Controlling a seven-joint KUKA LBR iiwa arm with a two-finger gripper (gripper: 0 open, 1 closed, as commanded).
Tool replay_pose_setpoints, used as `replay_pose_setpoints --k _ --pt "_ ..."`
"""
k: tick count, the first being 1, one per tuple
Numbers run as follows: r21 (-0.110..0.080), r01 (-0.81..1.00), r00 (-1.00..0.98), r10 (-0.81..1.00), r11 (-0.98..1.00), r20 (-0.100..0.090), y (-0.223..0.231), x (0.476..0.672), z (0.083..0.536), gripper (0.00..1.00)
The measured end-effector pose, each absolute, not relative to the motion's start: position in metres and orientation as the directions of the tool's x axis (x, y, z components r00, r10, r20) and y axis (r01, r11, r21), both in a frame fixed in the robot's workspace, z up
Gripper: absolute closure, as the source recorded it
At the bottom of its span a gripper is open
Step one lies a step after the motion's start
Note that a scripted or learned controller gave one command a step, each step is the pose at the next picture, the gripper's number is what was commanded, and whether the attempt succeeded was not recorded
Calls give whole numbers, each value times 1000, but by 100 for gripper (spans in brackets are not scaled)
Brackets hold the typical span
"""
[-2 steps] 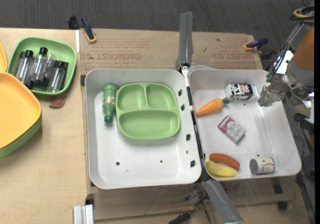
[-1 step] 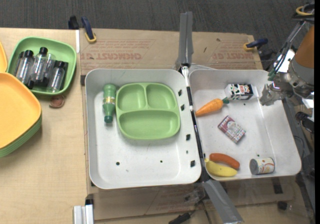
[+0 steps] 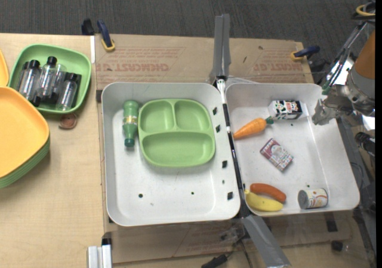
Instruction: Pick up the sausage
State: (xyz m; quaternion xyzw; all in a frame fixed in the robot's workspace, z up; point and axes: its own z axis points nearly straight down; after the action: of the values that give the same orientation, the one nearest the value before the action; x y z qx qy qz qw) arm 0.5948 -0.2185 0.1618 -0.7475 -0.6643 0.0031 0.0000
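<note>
- A flat brown cardboard-covered table (image 3: 179, 58) is carrying two shallow white plastic bins with rounded corners, lying side by side across the middle of the frame.
- The left white bin (image 3: 167, 204) is holding a smooth green plastic plate with three compartments (image 3: 176, 132) in its upper half, and a small green bottle (image 3: 130, 122) is lying just left of that plate.
- The right white bin (image 3: 325, 165) is holding a tapered orange toy carrot with a green tip (image 3: 250, 128) near its upper left, and a small black-and-white carton (image 3: 286, 108) is sitting just right of the carrot's tip.
- A flat pinkish patterned packet (image 3: 277, 154) is lying tilted near the middle of the right bin, and a short silver can (image 3: 313, 198) is lying on its side at the lower right corner.
- The smooth, rounded orange-red sausage (image 3: 268, 191) is lying in the lower left corner of the right bin, touching the upper edge of a curved yellow toy banana (image 3: 264, 202).
- A green square tray (image 3: 24, 58) at the upper left of the frame is holding several clear bottles with black caps (image 3: 48, 83), and a stack of orange plates (image 3: 21, 141) is sitting at the left edge.
- The grey metal pincer (image 3: 322, 113) is hanging over the right bin's upper right edge, well apart from the sausage; I cannot tell whether it is apart or together.
</note>
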Motion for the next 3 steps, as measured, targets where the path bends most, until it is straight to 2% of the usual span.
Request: replay_pose_setpoints --k 1,2,3 --pt "-5 993 117 993 -117 -6 -220 595 170 100" --pt "3 944 329 944 -329 -2 -205 659 109 100" --pt "-1 988 156 988 -156 -1 -213 615 92 100"
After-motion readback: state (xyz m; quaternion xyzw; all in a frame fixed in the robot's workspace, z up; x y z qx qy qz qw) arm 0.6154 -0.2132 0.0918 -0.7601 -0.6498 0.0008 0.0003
